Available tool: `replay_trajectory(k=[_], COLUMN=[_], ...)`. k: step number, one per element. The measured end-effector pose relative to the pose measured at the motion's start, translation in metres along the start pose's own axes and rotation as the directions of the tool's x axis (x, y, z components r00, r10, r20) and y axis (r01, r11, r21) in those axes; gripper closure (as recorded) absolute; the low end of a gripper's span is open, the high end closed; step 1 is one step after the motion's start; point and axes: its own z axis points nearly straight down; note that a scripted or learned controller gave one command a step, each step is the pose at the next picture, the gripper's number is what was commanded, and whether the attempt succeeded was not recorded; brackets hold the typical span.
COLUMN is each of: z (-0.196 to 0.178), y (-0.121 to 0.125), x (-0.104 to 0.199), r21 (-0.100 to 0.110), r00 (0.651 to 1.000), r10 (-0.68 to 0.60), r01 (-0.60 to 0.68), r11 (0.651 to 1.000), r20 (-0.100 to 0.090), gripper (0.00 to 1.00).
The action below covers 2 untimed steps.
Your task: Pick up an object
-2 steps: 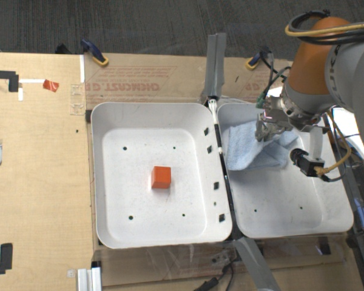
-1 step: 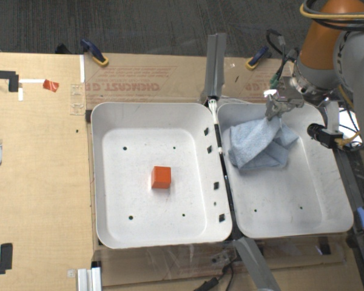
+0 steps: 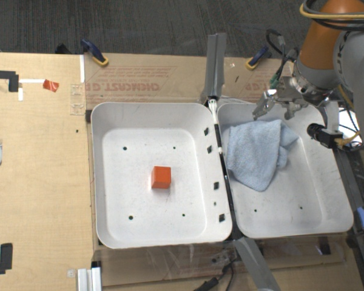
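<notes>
Gripper (image 3: 278, 107) with fingers spread, nothing held, above light blue towel (image 3: 258, 151) in right bin (image 3: 327, 214).

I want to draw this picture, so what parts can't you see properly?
- Claw: too small and dark in the camera view to tell how its tips stand, or whether it touches the blue towel.
- Right bin: the towel hides part of its floor.
- Arm: cut off by the right edge.
</notes>
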Motion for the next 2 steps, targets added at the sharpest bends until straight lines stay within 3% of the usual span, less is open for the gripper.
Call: replay_trajectory(k=[1,2], z=[0.086,0.076], y=[0.002,0.002], x=[0.005,0.004], r21=[-0.004,-0.007], r00=[0.984,0.984], r10=[-0.176,-0.178], r01=[0.176,0.178], r11=[0.984,0.984], r20=[0.001,0.005], gripper=[0.0,1.0])
